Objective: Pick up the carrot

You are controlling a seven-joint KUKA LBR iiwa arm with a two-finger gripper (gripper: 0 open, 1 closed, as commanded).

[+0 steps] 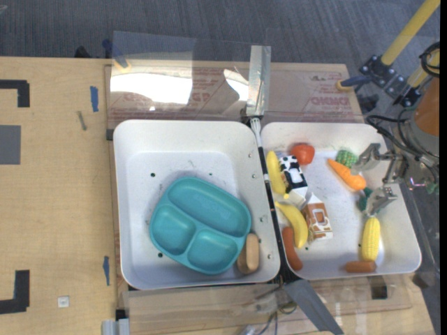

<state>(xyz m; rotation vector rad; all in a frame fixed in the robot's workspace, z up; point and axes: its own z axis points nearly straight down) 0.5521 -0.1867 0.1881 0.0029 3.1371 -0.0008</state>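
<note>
The carrot [347, 174], orange with a green leafy top, lies at a slant in the upper right part of the right bin [408, 257]. My gripper [374, 179] is over the bin's right side, just to the right of the carrot's orange tip. It stands open, with one finger [369, 155] towards the back and the other [380, 200] towards the front. Nothing is between them, and the carrot rests on the bin floor.
The right bin also holds a corn cob [371, 237], two sausages [360, 265], two bananas [295, 220], a tomato [302, 152], a black-and-white toy [292, 172] and a brown packet [318, 222]. The left bin holds a teal divided plate [199, 223] and a bread roll [248, 252].
</note>
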